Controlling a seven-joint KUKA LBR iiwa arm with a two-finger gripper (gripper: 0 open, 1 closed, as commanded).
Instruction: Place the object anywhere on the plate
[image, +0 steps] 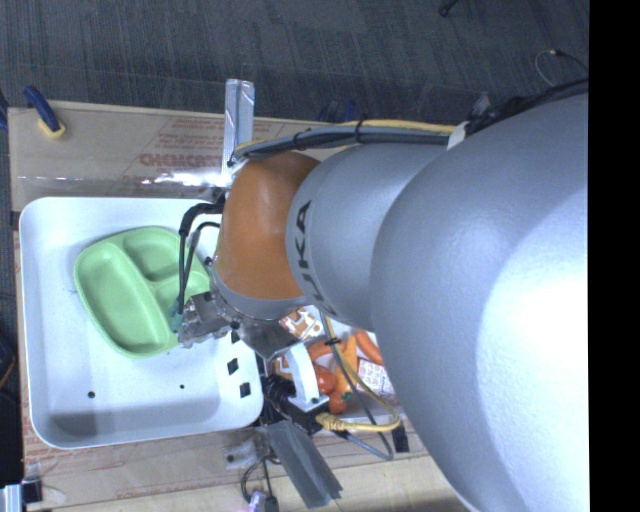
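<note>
The jaws hung over the right edge of the green plate, probably so a release would land there. Their spread and any held object were hidden; cluttered items filled the right bin.

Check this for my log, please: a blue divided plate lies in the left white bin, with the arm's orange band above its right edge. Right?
Not quite. The camera view shows the divided plate is green, not blue. It does lie in the left white bin, with the orange band above its right edge.
</note>
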